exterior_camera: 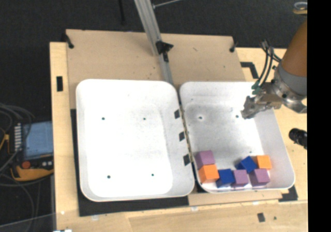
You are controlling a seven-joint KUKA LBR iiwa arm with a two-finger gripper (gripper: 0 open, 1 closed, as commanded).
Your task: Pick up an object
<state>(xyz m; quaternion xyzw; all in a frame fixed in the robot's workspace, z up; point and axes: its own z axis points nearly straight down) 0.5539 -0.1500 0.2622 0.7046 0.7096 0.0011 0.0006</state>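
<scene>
1. Nearest the camera, the blocks sit crowded along the front edge of the right bin (269,138): a purple block (205,158) with an orange block (209,173) touching it, then a blue block (225,177), a second purple block (241,177), a third purple block (260,176), a second blue block (248,164) and a small orange block (264,161).
2. The best target is probably one at the cluster's edge, such as the first purple block, which has bare bin floor on its far side; the middle blocks touch neighbours and leave little room.
3. The gripper (252,107) hangs over the far right part of that bin, well apart from the blocks. It is too blurred to tell whether it is open or closed, and nothing shows in it.
4. A good approach would travel toward the front, line up squarely across two free faces, then descend straight.
5. The left bin (126,138) lies beside it, touching at the middle.
6. Both rest on a tan counter (150,55); a metal pole (147,16) rises behind, over dark floor.
</scene>
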